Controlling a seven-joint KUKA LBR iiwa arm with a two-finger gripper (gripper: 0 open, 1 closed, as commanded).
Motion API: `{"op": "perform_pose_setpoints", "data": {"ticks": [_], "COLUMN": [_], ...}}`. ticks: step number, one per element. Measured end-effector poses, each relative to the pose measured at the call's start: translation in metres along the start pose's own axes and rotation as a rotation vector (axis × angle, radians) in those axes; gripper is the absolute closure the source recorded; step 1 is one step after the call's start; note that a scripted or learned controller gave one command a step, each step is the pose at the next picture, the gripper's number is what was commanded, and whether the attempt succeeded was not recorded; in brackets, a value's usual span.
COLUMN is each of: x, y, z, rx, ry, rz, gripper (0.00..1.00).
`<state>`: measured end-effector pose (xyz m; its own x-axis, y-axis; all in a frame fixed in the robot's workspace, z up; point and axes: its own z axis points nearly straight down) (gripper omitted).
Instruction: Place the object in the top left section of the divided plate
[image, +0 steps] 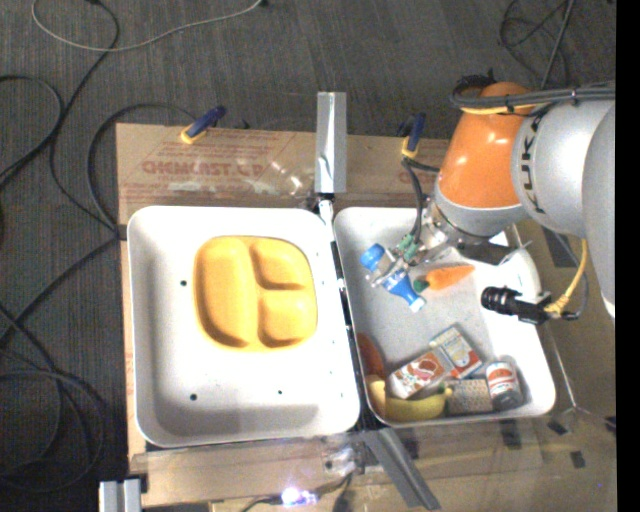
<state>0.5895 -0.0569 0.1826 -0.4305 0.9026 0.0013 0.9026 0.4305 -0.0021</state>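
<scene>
The yellow divided plate (228, 295) lies in the left bin (160, 350), with one large section on its left and two smaller ones on its right. My gripper (405, 262) hangs low over the upper part of the right bin (535, 330), below the orange wrist band. Right under it lies a blue and white object (376, 257), whose other end shows at its lower right. A toy carrot (452, 276) lies just to the gripper's right, touching or nearly touching it. From this view I cannot tell whether anything is held.
At the front of the right bin lie a banana (415, 407), two small cartons (420, 375) (455, 348), a small can (502, 380) and an orange item (368, 352) by the left wall. A metal divider (330, 150) stands between the bins at the back.
</scene>
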Motion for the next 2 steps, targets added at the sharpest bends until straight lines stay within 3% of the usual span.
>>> {"op": "perform_pose_setpoints", "data": {"ticks": [1,2], "x": [0.0546,0.0545], "y": [0.0566,0.0565], "z": [-0.0140,-0.0140], "rx": [-0.001,-0.001], "ry": [-0.001,-0.001], "rz": [-0.016,-0.016], "gripper": [1.00,0.00]}}
